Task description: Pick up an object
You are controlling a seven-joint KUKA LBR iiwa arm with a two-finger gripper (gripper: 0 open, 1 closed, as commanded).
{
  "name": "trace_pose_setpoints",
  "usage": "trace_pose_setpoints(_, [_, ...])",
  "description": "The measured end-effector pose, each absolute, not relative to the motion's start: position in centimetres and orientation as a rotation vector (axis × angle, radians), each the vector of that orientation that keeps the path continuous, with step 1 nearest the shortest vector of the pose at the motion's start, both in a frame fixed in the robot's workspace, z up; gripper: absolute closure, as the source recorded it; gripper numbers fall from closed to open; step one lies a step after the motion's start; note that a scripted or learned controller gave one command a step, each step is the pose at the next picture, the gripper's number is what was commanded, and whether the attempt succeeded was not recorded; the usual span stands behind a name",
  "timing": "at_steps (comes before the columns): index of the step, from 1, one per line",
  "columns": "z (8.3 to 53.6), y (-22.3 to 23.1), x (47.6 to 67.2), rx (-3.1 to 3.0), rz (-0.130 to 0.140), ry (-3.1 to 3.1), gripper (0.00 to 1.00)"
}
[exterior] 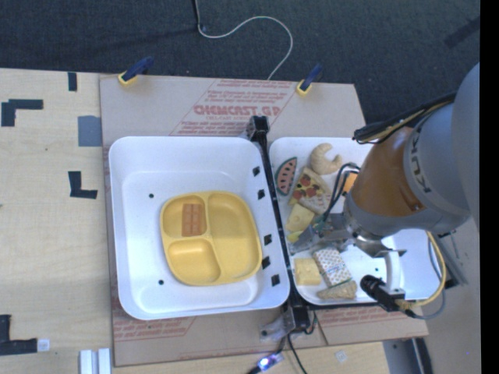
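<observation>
the big grey arm (405,178) is low over the right bin (413,267). the left bin (132,232) has a yellow tray (222,244). the gripper (331,232) is by the toy food (312,193); i cannot tell its grip. nothing looks lifted yet.

You see two smooth white plastic bins (125,209), slightly glossy. The yellow tray (234,240) looks like matt plastic. Under them lies printed brown cardboard (156,107) on a pale wood-look bench (47,232).
</observation>
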State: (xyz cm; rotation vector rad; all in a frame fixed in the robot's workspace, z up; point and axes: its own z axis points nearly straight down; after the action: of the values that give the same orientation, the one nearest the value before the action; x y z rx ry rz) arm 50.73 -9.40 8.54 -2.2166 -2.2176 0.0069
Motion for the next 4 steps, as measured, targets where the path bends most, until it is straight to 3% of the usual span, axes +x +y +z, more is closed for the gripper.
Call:
trace_pose_setpoints(1, [9.8, -9.3, 50.8, -2.216, 0.003, -2.220, 1.00])
trace_pose_setpoints(3, [20.7, -8.3, 50.6, -2.219, -0.003, -2.226, 1.00])
trace_pose_setpoints(4, [22.5, -8.2, 50.6, -2.219, -0.001, -2.223, 1.00])
